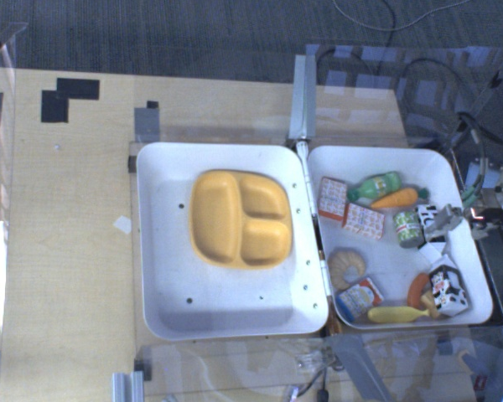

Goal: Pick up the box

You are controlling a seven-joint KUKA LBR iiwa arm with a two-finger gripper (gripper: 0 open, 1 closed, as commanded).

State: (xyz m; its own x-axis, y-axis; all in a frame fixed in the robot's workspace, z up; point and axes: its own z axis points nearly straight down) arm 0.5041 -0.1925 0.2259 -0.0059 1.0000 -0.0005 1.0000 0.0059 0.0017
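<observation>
Two small flat boxes with red-and-white print lie in the right bin (pixel 465 224) near its left wall. One box (pixel 332 198) is at the upper left, and the other box (pixel 365 221) lies just below and to its right, touching it at a corner. Both lie flat, with nothing on top of them. A third carton, blue and white (pixel 358 297), rests by the bin's front edge.
Around the boxes are a green bottle (pixel 375 187), a carrot (pixel 396 198), a can (pixel 408 227), two cow-patterned items (pixel 446 290), a bagel (pixel 347 265) and a banana (pixel 400 314). The left bin (pixel 163 308) holds a yellow divided plate (pixel 239 218).
</observation>
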